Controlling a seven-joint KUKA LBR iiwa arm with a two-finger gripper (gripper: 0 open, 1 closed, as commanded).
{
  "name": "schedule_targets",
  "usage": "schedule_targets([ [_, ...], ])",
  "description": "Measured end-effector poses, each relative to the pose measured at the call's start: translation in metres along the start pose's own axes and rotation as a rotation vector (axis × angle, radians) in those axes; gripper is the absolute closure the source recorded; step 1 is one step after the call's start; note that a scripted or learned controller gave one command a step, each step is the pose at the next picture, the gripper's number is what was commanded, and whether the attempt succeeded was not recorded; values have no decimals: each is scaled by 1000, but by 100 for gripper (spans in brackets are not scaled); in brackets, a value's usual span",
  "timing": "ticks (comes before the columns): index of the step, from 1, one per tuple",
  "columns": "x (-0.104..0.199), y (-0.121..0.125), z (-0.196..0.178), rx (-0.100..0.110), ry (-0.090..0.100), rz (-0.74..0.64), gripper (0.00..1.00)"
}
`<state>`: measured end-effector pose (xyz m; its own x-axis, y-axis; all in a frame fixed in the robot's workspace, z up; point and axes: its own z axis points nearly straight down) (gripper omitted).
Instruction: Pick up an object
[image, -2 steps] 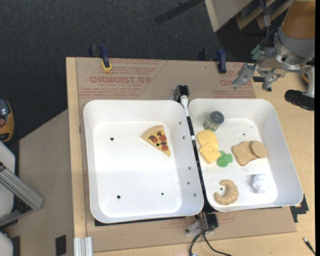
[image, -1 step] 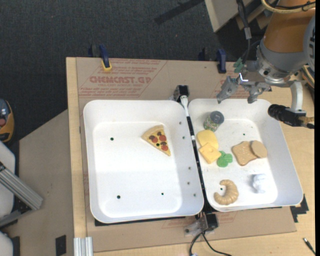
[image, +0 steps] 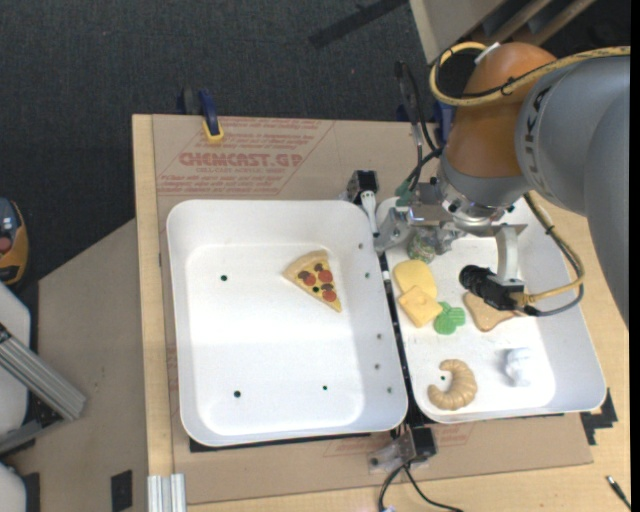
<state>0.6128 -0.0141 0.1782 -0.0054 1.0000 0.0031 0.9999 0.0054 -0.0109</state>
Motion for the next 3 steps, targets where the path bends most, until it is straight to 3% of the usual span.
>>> schedule_targets([
  [1, -4, 3, -18, -14, -3, 5, 100],
  [2, -51, -28, -6, -6, -2, 10, 100],
  [3, 7, -127, -5, 0, 1, 2, 100],
])
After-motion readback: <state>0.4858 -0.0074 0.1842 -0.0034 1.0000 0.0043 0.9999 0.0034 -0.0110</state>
